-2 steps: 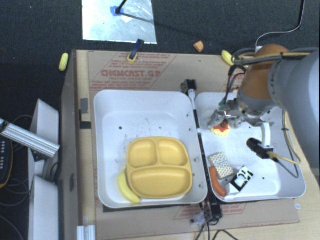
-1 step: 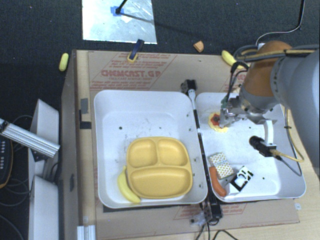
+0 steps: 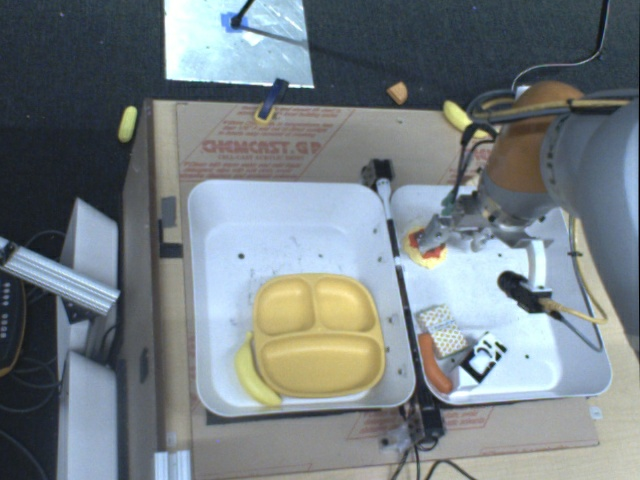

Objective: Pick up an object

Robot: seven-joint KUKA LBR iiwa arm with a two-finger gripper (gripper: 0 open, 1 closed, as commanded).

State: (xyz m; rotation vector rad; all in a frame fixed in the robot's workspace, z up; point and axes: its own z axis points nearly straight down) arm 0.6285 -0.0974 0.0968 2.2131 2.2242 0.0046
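My gripper [image 3: 432,236] reaches into the right bin [image 3: 570,368] from the right and hangs over its upper left part. Directly under the fingertips lies a small red and yellow object [image 3: 428,255] on the bin floor. Lower in the same bin lie a checkered grey and white piece [image 3: 441,329], an orange sausage-like piece [image 3: 434,364] and a black and white block [image 3: 484,357]. Whether the fingers touch the red and yellow object is hidden by the hand.
The left bin [image 3: 215,228] holds a yellow divided tray [image 3: 318,332] with a banana [image 3: 252,376] tucked at its lower left. A black cable plug [image 3: 520,290] hangs from the arm over the right bin. Small yellow and orange items lie outside, beyond the bins.
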